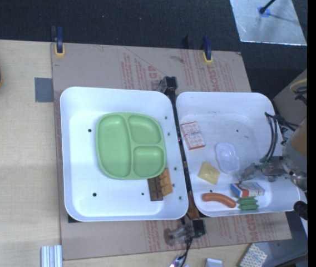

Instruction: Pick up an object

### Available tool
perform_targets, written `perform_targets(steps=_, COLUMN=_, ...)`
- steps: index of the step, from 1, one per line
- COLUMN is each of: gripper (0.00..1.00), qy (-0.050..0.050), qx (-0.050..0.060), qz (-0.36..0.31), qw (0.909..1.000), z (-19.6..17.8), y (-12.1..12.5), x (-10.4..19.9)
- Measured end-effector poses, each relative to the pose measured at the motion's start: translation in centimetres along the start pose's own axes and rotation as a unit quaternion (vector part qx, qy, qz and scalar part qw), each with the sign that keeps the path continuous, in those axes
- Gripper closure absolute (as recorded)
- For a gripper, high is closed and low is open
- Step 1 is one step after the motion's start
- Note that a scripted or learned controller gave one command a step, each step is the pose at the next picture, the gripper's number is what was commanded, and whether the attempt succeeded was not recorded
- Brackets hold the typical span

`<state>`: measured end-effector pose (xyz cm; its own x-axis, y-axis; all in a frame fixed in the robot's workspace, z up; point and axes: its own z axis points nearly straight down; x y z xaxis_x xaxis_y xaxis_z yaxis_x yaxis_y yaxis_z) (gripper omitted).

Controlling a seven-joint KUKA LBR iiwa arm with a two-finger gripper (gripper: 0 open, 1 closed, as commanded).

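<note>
The arm reached in from the right, low over the right bin (pixel 225 98), and its gripper (pixel 252 172) sat near that bin's lower right part. The fingers (pixel 246 174) looked slightly apart, pointing left, with nothing visibly between them. Just below the gripper lay a small red, white and blue carton (pixel 247 191), near the fingertips; whether it touched them was unclear. Right beside that carton, toward the bin's front wall, sat a small green item (pixel 247 204), and to its left a reddish sausage (pixel 219 199) lay lengthwise along the front. A pale yellow wedge, like a cheese slice (pixel 208 172), rested near the bin's middle, with a clear plastic cup (pixel 227 157) just to its right, apart from the gripper. Up toward the left wall was a small red-and-white packet (pixel 192 135).

Over in the left bin (pixel 74 149), a green divided plate (pixel 130 145) lay flat in the centre, three compartments showing. A brown block, like a chocolate bar (pixel 160 186), sat just past the plate's lower right edge, close against it. Both bins stood side by side on a cardboard sheet (pixel 147 65) on the bench.
</note>
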<state>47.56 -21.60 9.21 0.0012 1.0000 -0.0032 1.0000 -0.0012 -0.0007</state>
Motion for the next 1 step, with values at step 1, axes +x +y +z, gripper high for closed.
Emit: perform_targets(steps=1, gripper=0.0, qy=-0.001, qx=-0.007, qz=-0.006, qw=1.0, z=-11.69, y=7.67, x=2.64)
